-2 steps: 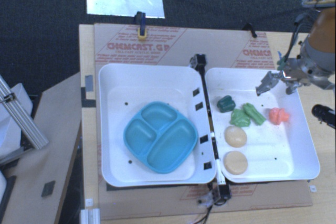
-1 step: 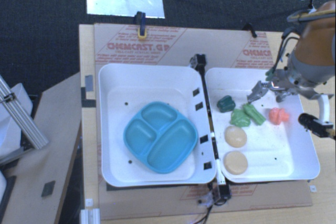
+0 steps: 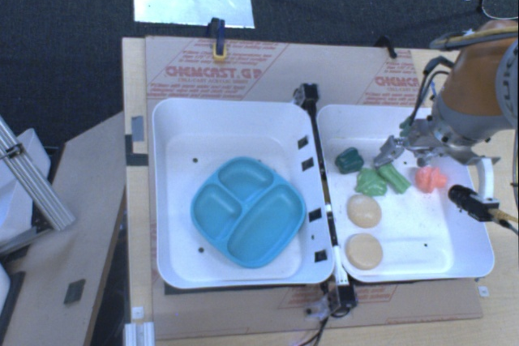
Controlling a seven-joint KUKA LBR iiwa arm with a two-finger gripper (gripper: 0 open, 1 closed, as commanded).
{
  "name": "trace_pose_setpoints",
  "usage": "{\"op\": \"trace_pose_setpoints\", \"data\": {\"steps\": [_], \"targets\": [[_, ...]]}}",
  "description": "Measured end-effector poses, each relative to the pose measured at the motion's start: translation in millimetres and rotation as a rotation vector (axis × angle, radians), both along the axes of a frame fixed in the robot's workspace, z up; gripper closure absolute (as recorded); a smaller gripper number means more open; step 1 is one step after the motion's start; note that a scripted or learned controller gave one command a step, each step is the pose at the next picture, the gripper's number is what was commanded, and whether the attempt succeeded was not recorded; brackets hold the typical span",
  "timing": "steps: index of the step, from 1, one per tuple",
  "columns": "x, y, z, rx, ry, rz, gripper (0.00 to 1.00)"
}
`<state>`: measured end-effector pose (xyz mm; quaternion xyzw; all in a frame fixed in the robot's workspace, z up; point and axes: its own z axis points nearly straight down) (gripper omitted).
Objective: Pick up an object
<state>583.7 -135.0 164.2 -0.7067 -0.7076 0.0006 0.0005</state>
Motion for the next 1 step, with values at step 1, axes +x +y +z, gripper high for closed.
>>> {"op": "trace_pose_setpoints", "data": {"steps": [1], "targets": [[1.8, 1.6, -62.7, 0.001, 0.001, 0.000, 0.00]]}}
